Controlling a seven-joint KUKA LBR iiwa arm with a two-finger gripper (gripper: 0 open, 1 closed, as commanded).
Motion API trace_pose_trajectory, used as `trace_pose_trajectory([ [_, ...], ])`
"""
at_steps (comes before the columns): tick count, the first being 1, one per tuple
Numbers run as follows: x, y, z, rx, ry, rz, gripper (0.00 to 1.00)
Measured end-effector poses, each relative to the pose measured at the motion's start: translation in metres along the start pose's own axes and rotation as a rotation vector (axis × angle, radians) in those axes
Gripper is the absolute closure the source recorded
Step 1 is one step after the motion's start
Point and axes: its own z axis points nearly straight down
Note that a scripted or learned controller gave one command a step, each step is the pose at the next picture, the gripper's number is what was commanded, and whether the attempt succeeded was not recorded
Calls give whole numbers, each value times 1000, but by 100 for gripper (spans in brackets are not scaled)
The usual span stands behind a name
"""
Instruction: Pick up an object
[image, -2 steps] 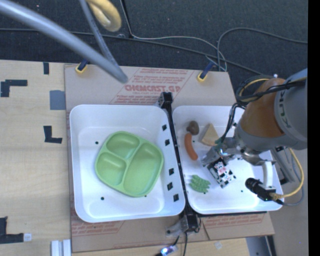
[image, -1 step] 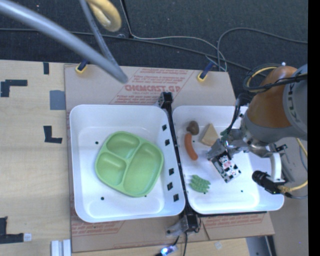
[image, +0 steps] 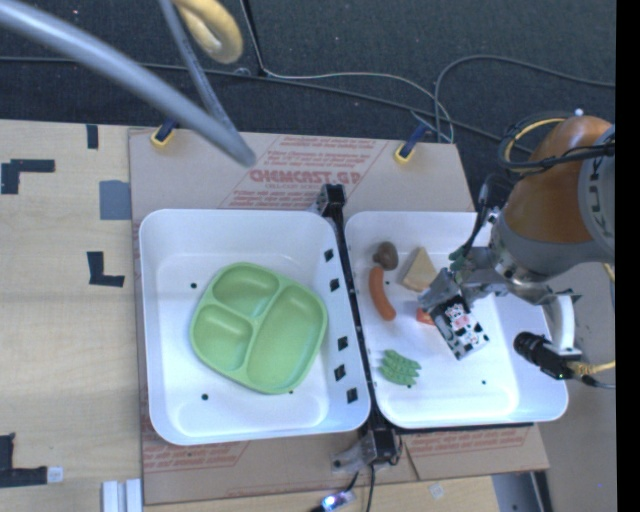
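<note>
My gripper (image: 447, 312) hangs low over the middle of the right bin (image: 500, 400), its body carrying a white label. A small red piece (image: 425, 317) peeks out right at its left side; whether it is gripped I cannot tell. To the left lie an orange sausage-shaped item (image: 381, 294), a tan wedge (image: 418, 269) and a small brown lump (image: 386, 255). A green leafy piece (image: 400, 367) rests near the bin's front left.
The left bin (image: 170, 390) holds a green divided plate (image: 260, 326). A black divider (image: 345, 300) runs between the bins. The arm's orange band (image: 550, 195) looms over the right bin's far right side. Cables trail behind the bench.
</note>
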Motion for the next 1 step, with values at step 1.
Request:
trace_pose_trajectory([
  [1, 54, 0, -13, 2, 1, -5, 100],
])
